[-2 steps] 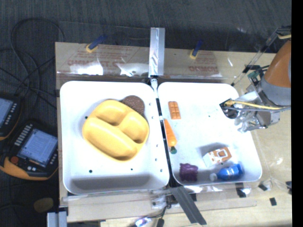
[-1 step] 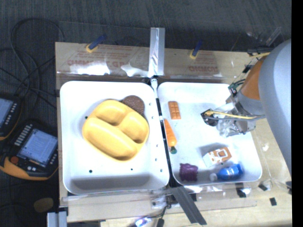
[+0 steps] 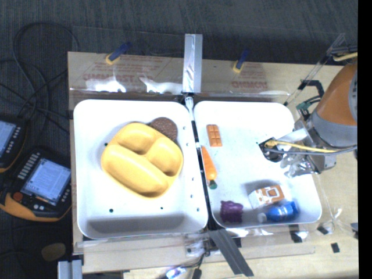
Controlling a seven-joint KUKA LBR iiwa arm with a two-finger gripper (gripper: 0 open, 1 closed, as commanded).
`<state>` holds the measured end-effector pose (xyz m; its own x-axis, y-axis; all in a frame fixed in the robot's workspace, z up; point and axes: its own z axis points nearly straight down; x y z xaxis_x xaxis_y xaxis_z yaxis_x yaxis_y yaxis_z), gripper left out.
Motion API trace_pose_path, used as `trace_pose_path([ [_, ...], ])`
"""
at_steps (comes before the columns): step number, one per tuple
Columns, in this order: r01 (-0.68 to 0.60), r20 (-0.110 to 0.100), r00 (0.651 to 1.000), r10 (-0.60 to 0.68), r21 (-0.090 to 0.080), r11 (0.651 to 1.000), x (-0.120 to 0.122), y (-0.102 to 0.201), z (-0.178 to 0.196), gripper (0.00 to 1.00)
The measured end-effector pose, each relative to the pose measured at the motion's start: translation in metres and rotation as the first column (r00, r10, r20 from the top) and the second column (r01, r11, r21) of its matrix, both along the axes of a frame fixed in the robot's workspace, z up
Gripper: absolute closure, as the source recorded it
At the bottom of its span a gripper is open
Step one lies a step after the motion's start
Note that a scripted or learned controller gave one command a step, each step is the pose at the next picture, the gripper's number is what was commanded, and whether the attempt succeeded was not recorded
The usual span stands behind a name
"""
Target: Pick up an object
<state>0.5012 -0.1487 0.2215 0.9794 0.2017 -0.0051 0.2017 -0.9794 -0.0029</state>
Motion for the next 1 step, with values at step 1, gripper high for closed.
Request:
trace_pose_path([
  [1,-0.271,0.001,0.963,0.271,0.0,0.963,-0.0175,-0.0491,0.075,1.0],
])
